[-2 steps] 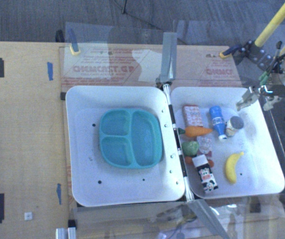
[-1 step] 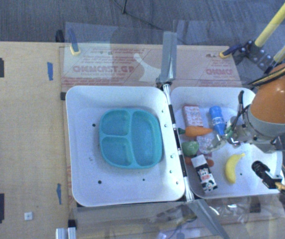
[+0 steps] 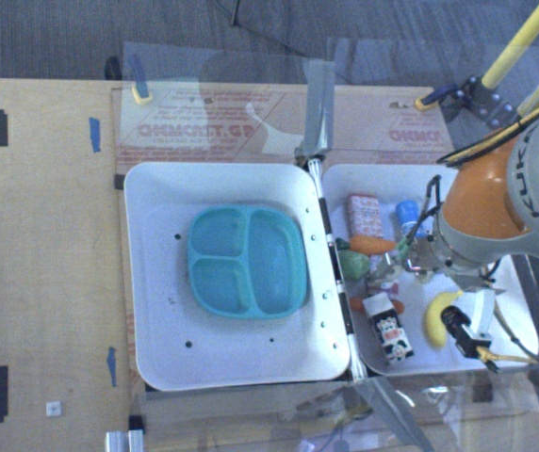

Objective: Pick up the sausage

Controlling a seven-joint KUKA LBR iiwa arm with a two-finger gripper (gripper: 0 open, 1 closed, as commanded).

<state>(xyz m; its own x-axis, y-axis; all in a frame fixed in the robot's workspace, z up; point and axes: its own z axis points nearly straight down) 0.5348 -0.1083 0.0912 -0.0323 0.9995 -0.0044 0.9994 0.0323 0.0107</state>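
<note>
The sausage looks like the orange-brown, elongated piece lying in the right bin, near that bin's left wall. My gripper is low in the right bin, just below and to the right of the sausage, with the orange-banded wrist behind it. It is close over a green item. Nothing is visibly held.
The right bin also holds a pink packet, a blue item, a small black-capped bottle lying over a red piece, and a banana. The left bin holds a teal divided plate.
</note>
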